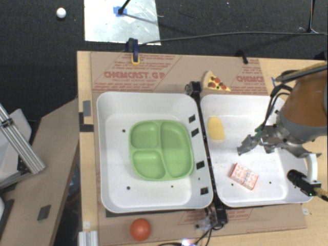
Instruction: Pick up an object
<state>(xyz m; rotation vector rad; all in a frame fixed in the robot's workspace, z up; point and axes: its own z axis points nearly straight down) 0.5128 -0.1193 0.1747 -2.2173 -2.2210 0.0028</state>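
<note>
The right bin (225, 193) holds a pale yellow oval piece (216, 128) near its upper left and a pink patterned packet (243, 176) toward the front. My gripper (247, 145) hangs over the middle of this bin, to the right of the yellow piece and above the pink packet. Nothing shows between its fingers. The grey arm with its orange band (307, 104) comes in from the right.
The left bin (110, 137) holds a green divided plate (161, 149). A toy pizza slice (216, 82) lies on the cardboard behind the bins. An orange ball (140, 229) sits in front of the left bin. Black clips line the divider between the bins.
</note>
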